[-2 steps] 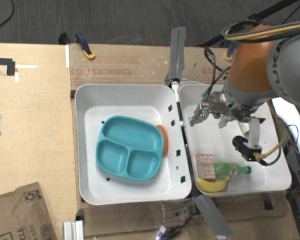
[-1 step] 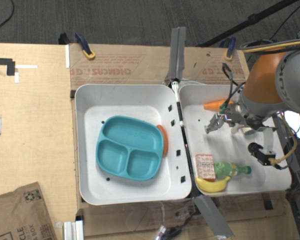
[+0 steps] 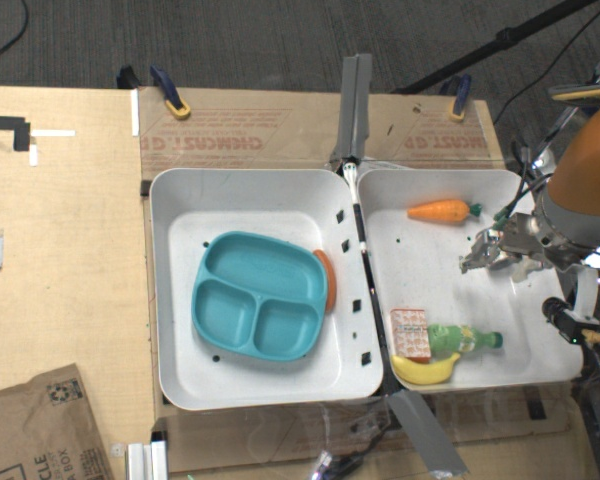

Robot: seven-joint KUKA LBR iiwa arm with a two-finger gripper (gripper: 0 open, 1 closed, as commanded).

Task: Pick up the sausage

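The sausage (image 3: 326,279) is seen in the left bin (image 3: 170,298), left of the frame's centre, as a thin orange-brown strip pressed against the right edge of the teal plate (image 3: 257,295). The gripper (image 3: 480,256) is found well apart from it, in the right part of the frame over the right bin (image 3: 540,368), with the divider between the bins lying between the two. Whether the gripper is released or clenched cannot be told — nothing is seen between its tips.

One sausage, one three-compartment plate, one carrot (image 3: 439,211), one banana (image 3: 426,369), one green bottle (image 3: 462,340) and one small red-and-white packet (image 3: 410,332) are counted.

The sausage is hemmed in on its left by the plate's rim, while bare white floor is left to its right, up to the bin wall. The carrot is placed near the top of the right bin; the banana, bottle and packet are clustered at its lower left — the middle floor is left bare.
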